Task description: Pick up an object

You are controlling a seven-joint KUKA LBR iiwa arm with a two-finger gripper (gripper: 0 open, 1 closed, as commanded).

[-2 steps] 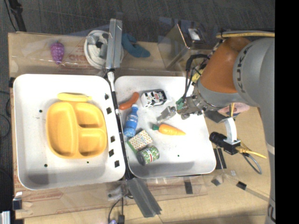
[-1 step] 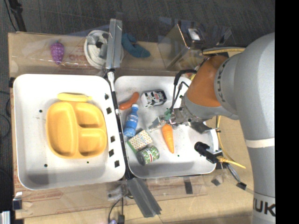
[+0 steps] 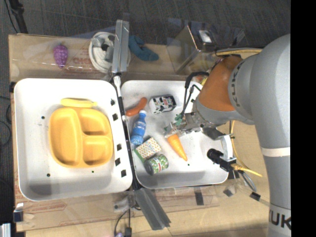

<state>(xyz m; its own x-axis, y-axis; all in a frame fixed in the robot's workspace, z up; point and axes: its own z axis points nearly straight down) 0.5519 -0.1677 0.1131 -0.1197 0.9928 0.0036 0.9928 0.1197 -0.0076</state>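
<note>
Gripper [image 3: 177, 126] hangs just over the carrot [image 3: 177, 146]; its grip cannot be told; coming down off-centre could roll the tapered carrot toward the can [image 3: 157, 164]

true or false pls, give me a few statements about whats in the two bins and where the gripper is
1. The yellow divided tray lies in the left bin. True.
2. The blue bottle lies in the left bin. False: it is in the right bin, near the divider.
3. The gripper is over the right bin, just above the orange carrot. True.
4. The green can sits on the yellow tray. False: it rests on the right bin's floor, beside the checkered packet.
</note>
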